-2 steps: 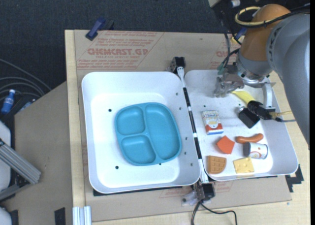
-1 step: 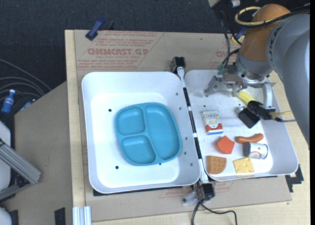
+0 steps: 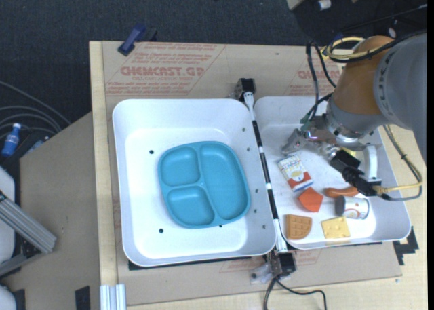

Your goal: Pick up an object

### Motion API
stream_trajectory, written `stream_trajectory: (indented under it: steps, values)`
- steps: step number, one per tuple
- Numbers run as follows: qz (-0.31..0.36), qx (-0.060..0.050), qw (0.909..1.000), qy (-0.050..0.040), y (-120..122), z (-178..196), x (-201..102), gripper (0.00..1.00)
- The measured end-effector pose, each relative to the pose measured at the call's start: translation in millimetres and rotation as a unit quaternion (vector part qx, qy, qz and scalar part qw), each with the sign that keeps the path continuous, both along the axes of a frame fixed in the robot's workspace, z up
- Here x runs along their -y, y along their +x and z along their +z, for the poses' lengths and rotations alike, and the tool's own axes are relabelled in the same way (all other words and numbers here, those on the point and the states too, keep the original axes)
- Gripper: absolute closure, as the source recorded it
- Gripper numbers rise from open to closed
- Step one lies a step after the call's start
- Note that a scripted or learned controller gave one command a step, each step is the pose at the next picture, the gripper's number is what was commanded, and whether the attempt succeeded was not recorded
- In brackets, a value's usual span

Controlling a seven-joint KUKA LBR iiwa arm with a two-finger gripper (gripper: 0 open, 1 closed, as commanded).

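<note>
The right bin holds several small items. A white, red and blue carton lies near its left wall. Beside it are an orange wedge, a brown sausage-like piece and a small white cup. A waffle-like square and a yellow cheese slice sit at the front edge. My gripper is low in the back of this bin, just behind the carton and apart from it. Nothing is visibly held.
The left bin holds a blue divided plate. The grey arm with its orange band covers the right bin's back right part. A black and white part with a cable hangs below the wrist. A blue object lies on the bench's far left.
</note>
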State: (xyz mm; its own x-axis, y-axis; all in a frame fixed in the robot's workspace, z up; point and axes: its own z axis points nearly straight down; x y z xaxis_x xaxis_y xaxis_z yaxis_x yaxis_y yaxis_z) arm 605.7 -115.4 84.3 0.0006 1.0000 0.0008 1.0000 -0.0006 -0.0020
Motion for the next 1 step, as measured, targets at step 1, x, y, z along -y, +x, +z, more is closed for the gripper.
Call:
stream_trajectory:
  steps: [1]
  values:
    - [0.001, 0.002, 1.0, -0.0004, 61.1, 0.7, -9.4, 0.0]
